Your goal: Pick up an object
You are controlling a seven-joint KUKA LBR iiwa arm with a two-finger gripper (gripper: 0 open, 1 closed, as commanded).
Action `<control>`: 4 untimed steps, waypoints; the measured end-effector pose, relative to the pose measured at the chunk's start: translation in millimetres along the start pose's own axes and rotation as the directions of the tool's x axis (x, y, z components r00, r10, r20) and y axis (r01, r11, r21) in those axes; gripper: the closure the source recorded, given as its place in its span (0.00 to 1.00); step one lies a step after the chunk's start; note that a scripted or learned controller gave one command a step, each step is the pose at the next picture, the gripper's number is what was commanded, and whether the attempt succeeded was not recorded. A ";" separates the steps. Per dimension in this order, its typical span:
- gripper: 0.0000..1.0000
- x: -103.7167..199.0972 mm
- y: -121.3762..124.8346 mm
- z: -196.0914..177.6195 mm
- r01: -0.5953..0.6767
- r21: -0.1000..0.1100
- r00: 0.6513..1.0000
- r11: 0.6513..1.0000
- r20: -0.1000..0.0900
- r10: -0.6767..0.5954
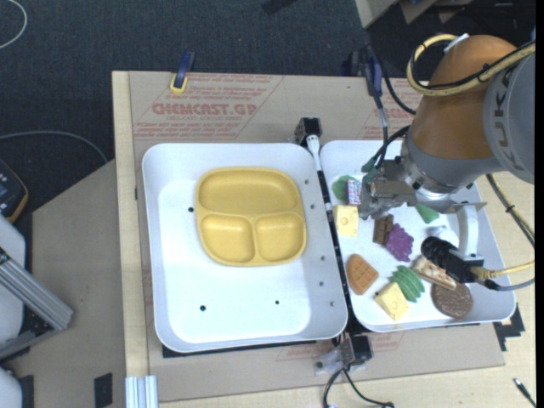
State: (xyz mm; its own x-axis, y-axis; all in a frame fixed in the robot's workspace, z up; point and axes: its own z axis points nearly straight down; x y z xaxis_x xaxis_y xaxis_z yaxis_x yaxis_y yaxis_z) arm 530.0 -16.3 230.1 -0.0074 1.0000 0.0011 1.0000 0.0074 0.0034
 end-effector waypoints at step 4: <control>1.00 26.3 1.4 -2.8 -0.008 0.001 1.000 1.000 0.002 0.008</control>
